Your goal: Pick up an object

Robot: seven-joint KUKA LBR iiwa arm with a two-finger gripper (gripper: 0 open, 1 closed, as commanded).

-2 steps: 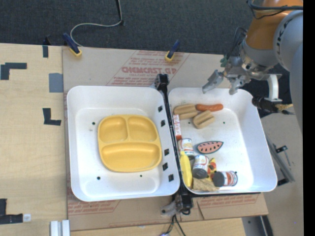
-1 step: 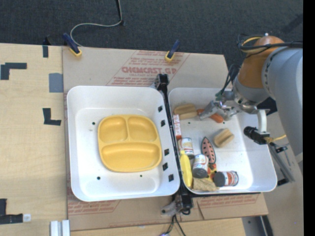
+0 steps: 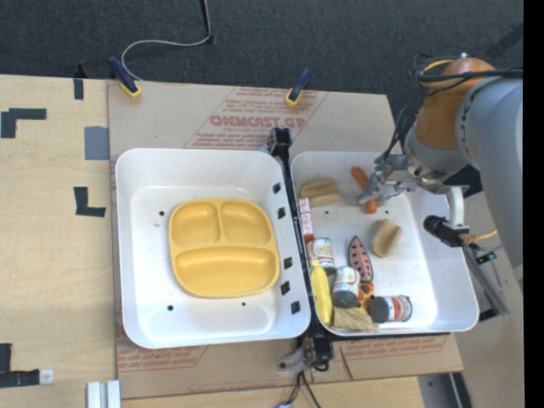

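Observation:
My gripper hangs low over the back of the right bin. A small orange carrot piece lies just to its left, and another orange piece lies right at its tip. I cannot see whether that piece is gripped. A tan bread roll lies further left. A second tan roll lies in front of the gripper.
Crowded in the right bin's front left are a watermelon slice, a banana, two small cans and a dark bottle. The left bin holds a yellow divided plate.

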